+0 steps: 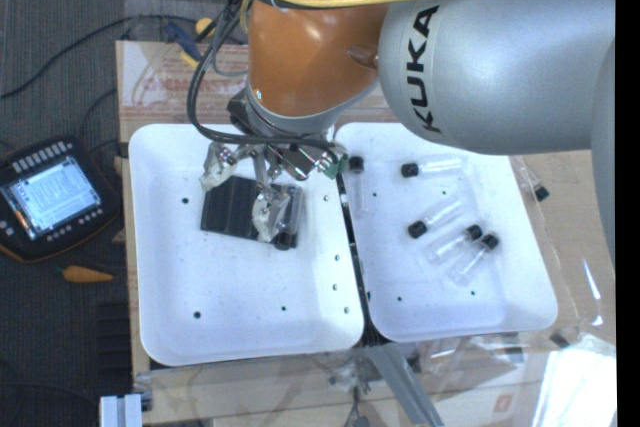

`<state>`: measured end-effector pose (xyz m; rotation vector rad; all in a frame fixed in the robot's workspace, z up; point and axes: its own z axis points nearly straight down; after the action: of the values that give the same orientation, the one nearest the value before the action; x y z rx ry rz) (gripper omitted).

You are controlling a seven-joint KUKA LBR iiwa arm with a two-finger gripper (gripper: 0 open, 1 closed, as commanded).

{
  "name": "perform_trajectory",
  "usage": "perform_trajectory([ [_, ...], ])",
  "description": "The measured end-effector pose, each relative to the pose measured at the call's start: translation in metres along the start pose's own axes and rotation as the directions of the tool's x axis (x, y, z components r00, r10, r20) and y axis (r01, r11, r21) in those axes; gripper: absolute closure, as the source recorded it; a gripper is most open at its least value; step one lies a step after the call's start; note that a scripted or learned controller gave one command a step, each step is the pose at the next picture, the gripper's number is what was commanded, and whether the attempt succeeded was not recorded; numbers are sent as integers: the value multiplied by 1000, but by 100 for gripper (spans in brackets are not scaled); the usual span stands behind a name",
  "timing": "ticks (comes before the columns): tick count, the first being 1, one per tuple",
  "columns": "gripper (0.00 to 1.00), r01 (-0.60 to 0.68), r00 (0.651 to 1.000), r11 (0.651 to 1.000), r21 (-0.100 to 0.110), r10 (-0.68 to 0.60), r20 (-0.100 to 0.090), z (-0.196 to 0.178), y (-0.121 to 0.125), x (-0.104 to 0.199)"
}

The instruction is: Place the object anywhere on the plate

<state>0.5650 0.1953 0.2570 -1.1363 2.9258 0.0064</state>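
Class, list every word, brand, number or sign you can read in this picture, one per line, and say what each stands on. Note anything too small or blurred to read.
"KUKA": black letters on the grey arm, running up its casing beside the orange band.
Screen of the handheld pendant at the left: lit with lines of content, too small to read.
Faint red print on the cardboard behind the left bin: too blurred to read.
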Motion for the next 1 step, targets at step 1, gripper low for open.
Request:
perform_trajectory([
  [1,0,-340,940,940,2,340,-4,91,45,11],
])
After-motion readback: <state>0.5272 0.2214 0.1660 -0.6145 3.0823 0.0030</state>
